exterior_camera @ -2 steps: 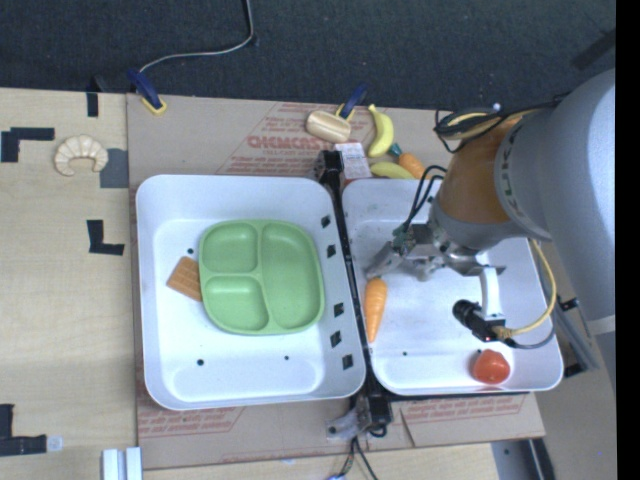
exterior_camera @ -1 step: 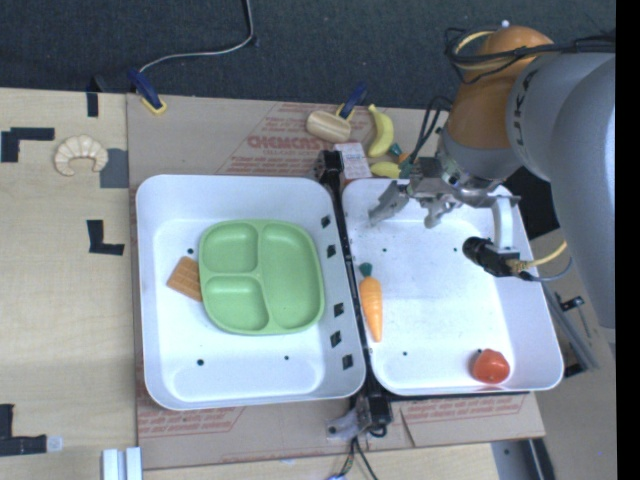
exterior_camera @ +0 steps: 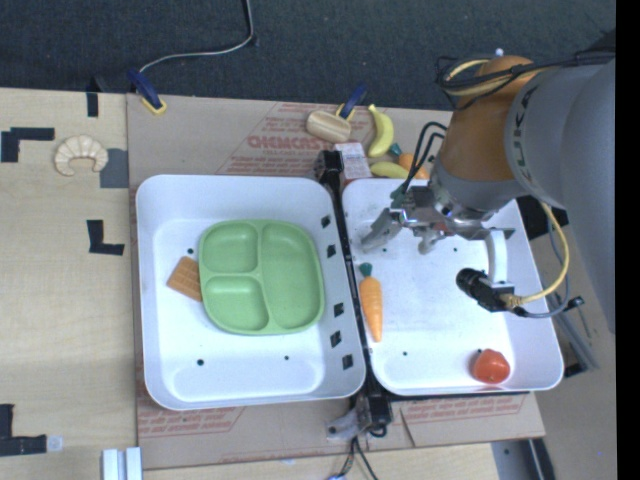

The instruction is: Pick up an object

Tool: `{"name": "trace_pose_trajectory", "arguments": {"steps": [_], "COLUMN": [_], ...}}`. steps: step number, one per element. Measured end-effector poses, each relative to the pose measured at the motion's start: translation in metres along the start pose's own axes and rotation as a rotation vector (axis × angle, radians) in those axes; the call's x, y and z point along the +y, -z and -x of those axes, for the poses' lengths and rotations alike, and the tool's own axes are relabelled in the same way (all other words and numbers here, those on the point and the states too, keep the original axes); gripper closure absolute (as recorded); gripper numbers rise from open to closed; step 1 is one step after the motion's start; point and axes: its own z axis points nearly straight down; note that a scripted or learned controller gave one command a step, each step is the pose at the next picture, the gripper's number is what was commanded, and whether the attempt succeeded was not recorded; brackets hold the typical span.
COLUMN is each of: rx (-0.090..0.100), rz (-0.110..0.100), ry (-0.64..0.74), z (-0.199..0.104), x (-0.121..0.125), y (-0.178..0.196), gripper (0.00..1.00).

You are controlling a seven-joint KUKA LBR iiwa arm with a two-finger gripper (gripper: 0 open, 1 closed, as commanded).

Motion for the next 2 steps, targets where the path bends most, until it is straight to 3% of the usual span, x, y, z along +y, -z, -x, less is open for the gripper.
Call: {"name": "trace_pose_trajectory", "arguments": {"steps": [1,2], "rx": [0.0,-0.002], "rz": [0.004,0.007], "ry": [0.0,0.001], "z": [0.043,0.047], "x": [0.002,-0.018], "y": [-0.098,-0.097], "gripper": [0.0,0.0]}}
